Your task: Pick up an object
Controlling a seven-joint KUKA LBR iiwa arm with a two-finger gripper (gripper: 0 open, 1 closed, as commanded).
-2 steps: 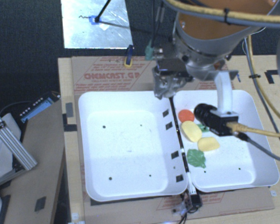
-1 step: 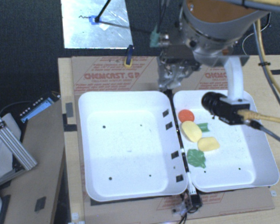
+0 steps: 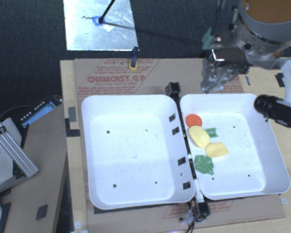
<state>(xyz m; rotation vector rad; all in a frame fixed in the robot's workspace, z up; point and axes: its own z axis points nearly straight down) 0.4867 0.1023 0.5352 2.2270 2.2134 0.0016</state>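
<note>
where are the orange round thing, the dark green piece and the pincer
orange round thing (image 3: 194,120), camera view, middle of its top face
dark green piece (image 3: 204,164), camera view, centre of its flat body
pincer (image 3: 213,82), camera view, lower tip of the grey metal assembly, above the right bin's far rim

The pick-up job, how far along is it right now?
Nothing looks done yet. The claw hangs above the far rim of the right bin, apart from every object. The orange piece, two yellow pieces and green pieces all lie in that bin near the divider. Left to do, probably: come down over one piece, grip it and lift it.
</note>
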